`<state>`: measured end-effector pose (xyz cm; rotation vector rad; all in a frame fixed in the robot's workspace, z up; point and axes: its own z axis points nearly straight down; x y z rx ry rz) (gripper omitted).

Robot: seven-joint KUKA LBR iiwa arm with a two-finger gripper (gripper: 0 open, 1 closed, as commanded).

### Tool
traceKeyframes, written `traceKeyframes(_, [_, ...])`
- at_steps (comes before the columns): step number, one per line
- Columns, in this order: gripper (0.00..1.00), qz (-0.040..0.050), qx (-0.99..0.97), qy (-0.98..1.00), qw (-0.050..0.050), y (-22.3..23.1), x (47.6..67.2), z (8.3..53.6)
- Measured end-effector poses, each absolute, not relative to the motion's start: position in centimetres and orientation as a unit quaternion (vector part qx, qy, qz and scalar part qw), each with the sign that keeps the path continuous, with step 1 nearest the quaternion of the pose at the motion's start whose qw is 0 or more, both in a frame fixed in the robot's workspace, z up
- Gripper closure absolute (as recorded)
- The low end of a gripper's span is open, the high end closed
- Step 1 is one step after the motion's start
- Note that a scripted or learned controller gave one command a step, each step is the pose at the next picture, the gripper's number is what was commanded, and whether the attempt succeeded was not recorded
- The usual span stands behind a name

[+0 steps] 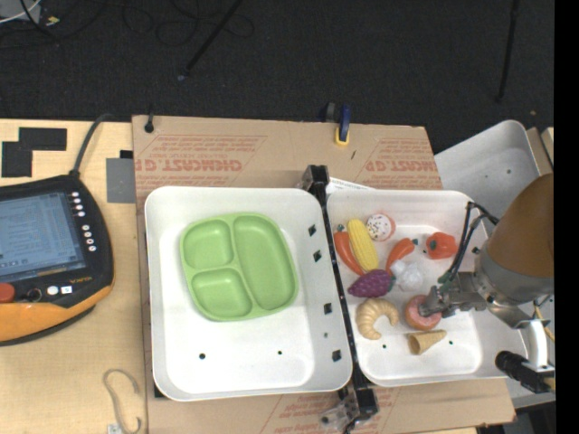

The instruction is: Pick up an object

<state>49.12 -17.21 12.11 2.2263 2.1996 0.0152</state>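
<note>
Under both bins, cardboard sheet (204, 156) printed "CHEMCAST GP", end effector (432, 307) over doughnut (420, 314)

The gripper (432, 307) covers part of the pink donut (419, 314) so its fingers cannot be made out, while the teach pendant (45, 256), well left of the bins, is cropped.

Two bins sit side by side on the tabletop (109, 143). The left bin (172, 351) holds a divided plate (240, 267). In the right bin (452, 355), a corn cob (363, 245) lies beside a carrot (345, 251), with grapes (371, 284) just in front, a croissant (377, 316) nearer still, and a cone (425, 340) to its right. The gripper (436, 304) is over a doughnut (420, 314). A tablet (45, 256) rests left of the bins.
</note>
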Motion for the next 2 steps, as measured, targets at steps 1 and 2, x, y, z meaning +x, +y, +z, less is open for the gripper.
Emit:
traceKeyframes(1, [1.0,0.0003,0.707,0.707,0.001,-17.3,49.3,18.4])
traceKeyframes(2, [1.0,0.0007,0.707,0.707,0.001,-17.4,49.3,23.0])
